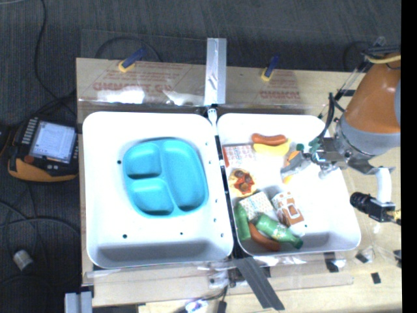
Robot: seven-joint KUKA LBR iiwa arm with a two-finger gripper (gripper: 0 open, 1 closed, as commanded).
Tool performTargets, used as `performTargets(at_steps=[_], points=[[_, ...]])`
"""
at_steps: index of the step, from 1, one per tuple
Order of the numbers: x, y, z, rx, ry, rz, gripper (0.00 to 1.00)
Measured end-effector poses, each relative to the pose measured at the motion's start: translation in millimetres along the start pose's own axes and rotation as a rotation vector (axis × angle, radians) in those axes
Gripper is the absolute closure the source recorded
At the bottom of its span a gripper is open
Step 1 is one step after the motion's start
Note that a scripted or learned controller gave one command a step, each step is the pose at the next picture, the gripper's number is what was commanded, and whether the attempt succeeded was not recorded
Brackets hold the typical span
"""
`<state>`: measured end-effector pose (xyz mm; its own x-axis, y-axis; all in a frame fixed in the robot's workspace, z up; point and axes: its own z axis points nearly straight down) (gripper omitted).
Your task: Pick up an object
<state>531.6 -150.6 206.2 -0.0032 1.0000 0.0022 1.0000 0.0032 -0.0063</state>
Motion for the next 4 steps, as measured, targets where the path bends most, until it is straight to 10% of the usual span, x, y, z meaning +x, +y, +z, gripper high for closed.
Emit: performTargets(at_steps=[2,3,4], points=[[17,-19,112,-0.020,0.006,0.049,0.00],[15,-17,101,-0.030,0.000,0.049,1.00],[45,3,-12,0.000,-0.005,0.103,1.00]])
